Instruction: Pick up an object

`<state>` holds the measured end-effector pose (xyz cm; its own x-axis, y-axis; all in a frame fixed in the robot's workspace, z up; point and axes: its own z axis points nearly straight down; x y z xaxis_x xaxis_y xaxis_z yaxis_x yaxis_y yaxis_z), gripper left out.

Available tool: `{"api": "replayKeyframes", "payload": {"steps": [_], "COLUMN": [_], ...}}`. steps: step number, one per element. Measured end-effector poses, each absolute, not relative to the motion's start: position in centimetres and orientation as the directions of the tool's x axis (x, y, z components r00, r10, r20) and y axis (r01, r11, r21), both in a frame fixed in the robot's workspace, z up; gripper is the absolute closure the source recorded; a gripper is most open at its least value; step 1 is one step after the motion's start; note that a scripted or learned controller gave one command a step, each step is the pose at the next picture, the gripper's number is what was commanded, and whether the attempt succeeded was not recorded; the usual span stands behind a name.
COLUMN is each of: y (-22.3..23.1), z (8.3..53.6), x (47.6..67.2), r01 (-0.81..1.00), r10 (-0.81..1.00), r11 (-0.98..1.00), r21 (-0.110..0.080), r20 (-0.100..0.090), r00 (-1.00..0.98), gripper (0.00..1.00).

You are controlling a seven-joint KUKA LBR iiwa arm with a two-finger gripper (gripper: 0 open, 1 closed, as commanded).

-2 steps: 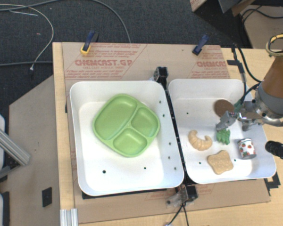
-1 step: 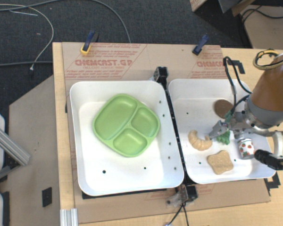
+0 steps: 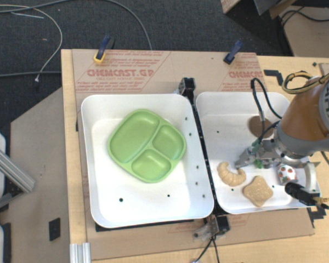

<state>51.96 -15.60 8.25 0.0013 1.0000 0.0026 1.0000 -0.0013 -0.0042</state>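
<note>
In the lower right of the frame: right-hand white bin (image 3: 230, 100), holding three loose items. Item one, a curved tan croissant-shaped piece (image 3: 231, 174), lies on the bin floor left of centre. Item two, a tan biscuit-like block (image 3: 257, 191), lies just beside it, toward the bin's lower edge. Item three, a small white object with red and green marks (image 3: 287, 173), sits near the right rim.

Gripper (image 3: 251, 156): low over the bin floor, just above and right of the croissant piece. Whether the fingers are spread or closed cannot be told; nothing is seen between them.

Centre left of the frame: left-hand white bin (image 3: 93, 147), containing a green sectioned plate (image 3: 147, 145), well apart from the arm.

Status, as judged: pick not yet achieved. All candidate objects rest on the bin floors; closing on one and lifting it remains.
</note>
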Motion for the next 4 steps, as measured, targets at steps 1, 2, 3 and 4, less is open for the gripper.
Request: {"api": "replayKeyframes", "payload": {"steps": [1, 2, 3, 4], "y": [-15.6, -15.9, -16.1, -15.1], "z": [9.6, 15.6, 20.0, 25.2], "x": [52.1, 51.4, 52.0, 52.6], "r01": [1.000, 1.000, 1.000, 1.000], "r10": [1.000, 1.000, 1.000, 1.000], "r11": [-0.001, 0.000, 0.001, 0.003], "r21": [0.001, 0.006, 0.006, 0.007], "r20": [0.001, -0.002, -0.002, -0.002], "r00": [0.001, 0.000, -0.001, -0.003], "gripper": [1.00, 1.00, 1.00, 1.00]}}
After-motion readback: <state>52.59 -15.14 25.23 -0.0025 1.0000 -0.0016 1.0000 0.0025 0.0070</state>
